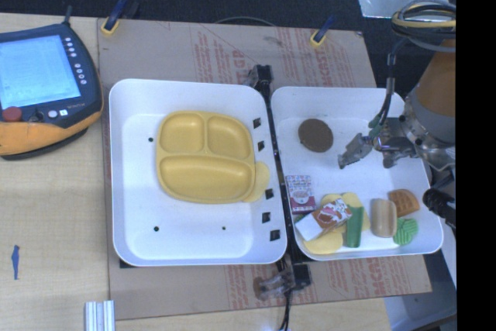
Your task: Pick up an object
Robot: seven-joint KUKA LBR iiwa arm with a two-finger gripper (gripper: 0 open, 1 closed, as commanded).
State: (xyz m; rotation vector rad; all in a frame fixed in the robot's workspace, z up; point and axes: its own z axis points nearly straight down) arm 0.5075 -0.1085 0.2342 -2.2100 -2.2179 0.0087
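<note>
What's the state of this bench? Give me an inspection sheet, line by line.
Surface: cardboard sheet on a wooden bench, bearing two white bins, left bin and right bin.
Job's things: right bin holds a brown disc, small carton, yellow plate with toy food, green piece, tan pieces.
Clutter: yellow divided tray in the left bin.
Grippers: gripper over the right bin, open, nothing between its fingers.
Cables: black cable behind the bins.
Surroundings: teach pendant at left; two clamps at the cardboard's far edge.
</note>
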